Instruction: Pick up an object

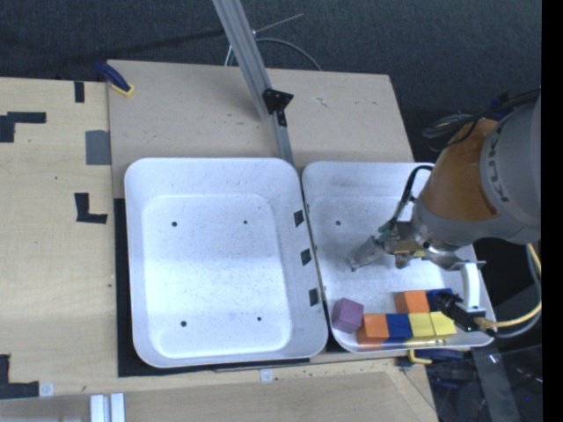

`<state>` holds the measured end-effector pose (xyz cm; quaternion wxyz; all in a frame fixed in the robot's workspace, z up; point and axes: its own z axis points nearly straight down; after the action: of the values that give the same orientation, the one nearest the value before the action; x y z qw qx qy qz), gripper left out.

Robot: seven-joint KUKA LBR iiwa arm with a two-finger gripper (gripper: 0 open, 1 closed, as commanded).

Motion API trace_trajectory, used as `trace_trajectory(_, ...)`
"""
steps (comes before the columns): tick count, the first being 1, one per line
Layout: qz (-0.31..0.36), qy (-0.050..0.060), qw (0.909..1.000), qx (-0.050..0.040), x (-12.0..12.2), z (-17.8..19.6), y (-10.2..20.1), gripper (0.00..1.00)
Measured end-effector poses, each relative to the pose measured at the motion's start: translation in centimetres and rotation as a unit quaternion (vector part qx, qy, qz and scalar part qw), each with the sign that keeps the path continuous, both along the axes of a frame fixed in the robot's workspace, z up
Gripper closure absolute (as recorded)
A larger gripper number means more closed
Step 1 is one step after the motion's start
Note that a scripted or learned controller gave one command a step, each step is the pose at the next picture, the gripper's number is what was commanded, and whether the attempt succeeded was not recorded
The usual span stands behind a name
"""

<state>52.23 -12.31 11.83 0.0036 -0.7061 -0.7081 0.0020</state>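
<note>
2 bins | blocks in right bin (352,192) front edge: purple (348,313), orange (376,326), blue (398,325), yellow (421,324) | gripper (362,258) low over bin mid, apart fr blocks | fingers: can't tell, nothing seen held
</note>
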Motion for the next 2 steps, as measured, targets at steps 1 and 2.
trace_trajectory(1,0.0,-0.002,1.0,-0.0007,-0.43,-2.82,2.86,0.0)
trace_trajectory(2,-0.001,-0.002,1.0,-0.0008,-0.84,-2.69,3.43,0.0)
